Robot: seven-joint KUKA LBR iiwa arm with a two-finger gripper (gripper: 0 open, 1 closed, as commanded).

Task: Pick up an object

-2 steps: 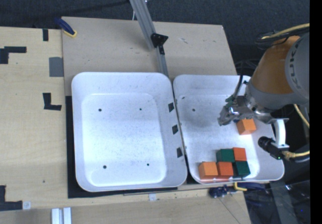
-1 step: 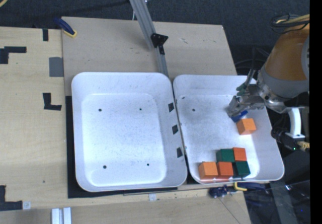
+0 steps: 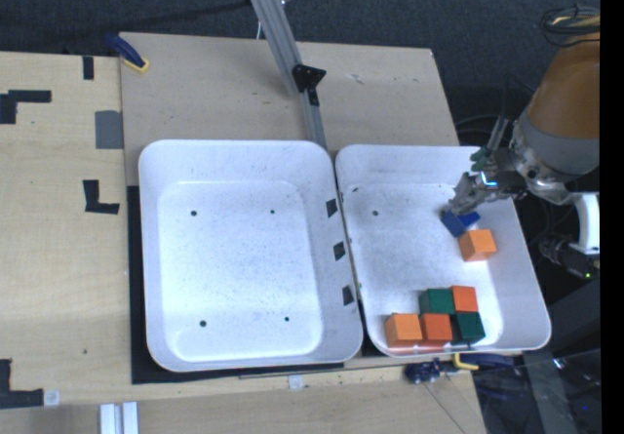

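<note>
end effector (image 3: 469, 200) hovering over right bin (image 3: 409, 169), finger state not discernible | blue block (image 3: 458, 220) lying just beneath it, long axis running up-right to down-left | orange cube (image 3: 478, 244) sitting just beside

Left bin (image 3: 234, 256) open throughout; right bin (image 3: 409, 227) obstructed lower right by clustered blocks (image 3: 441, 317), centre passable.

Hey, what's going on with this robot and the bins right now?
The arm reaches in from the right, its gripper down in the right bin right over a small blue block. An orange block lies just beside it, and a cluster of orange and green blocks sits near the bin's front edge.
</note>
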